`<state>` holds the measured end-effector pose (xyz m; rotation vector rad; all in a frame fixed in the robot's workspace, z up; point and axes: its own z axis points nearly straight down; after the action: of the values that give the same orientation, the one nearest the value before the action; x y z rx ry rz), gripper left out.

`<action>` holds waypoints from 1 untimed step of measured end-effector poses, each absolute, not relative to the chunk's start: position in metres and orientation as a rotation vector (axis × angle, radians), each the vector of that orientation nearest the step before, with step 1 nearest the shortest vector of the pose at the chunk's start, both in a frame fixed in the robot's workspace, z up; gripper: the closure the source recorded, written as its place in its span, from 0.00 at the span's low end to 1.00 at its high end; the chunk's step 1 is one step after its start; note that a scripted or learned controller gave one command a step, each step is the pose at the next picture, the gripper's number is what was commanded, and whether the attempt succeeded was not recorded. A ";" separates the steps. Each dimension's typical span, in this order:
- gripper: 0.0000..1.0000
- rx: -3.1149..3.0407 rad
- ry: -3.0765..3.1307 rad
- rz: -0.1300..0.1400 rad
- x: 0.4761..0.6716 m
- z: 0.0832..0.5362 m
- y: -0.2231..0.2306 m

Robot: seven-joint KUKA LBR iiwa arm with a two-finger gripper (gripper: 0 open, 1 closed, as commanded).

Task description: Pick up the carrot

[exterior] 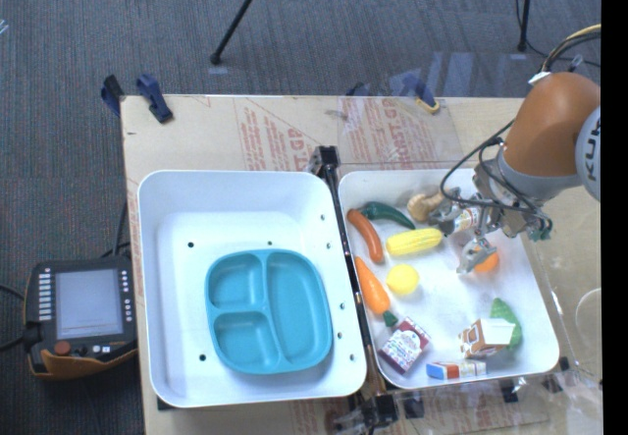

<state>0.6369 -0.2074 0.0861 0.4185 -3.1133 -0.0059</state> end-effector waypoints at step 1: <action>0.00 0.544 -3.095 -0.003 0.578 0.088 -0.209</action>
<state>0.5780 -0.2094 0.0876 0.5441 -3.0948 -0.0032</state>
